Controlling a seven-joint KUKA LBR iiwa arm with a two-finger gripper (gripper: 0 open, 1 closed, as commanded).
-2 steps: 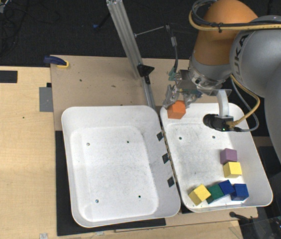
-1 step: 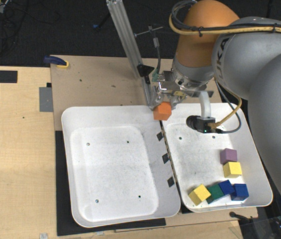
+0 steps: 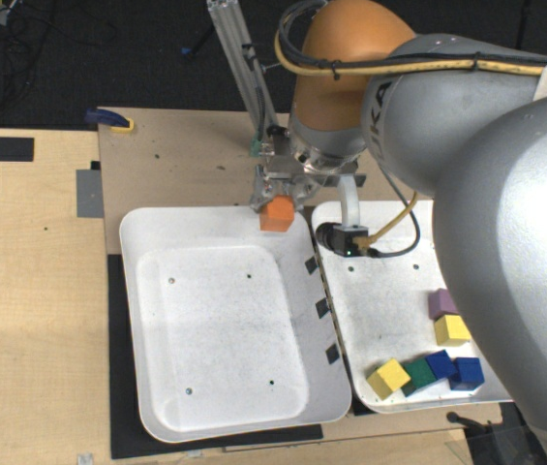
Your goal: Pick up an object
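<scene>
1. The grey arm with its orange band reaches in from the right and hangs its two-finger gripper [image 3: 278, 200] over the far right corner of the left shallow white bin [image 3: 157, 356].
2. A small orange block [image 3: 276, 215] sits at the fingertips, seemingly clear of the bin floor, near the bin's far rim. The metal fingers appear closed onto its upper part from either side, so I judge it held, though the grip point itself is partly hidden by the wrist.
3. Its height over the bin suggests the pick is largely made: the block is lifted, not resting.
4. The block looks roughly cubic, so it has no clear long axis; one flat face turns toward the camera and its edges sit slightly askew to the bin walls.
5. The right shallow white bin [image 3: 389, 289] keeps the other pieces clustered at its near right corner: a purple block [image 3: 440, 303], a yellow block [image 3: 452, 329], another yellow block [image 3: 387, 378], a green block [image 3: 416, 374] and blue blocks [image 3: 454, 368], probably left where they fell and well apart from the gripper.
6. The bins lie side by side, touching along the black-clipped seam.
</scene>
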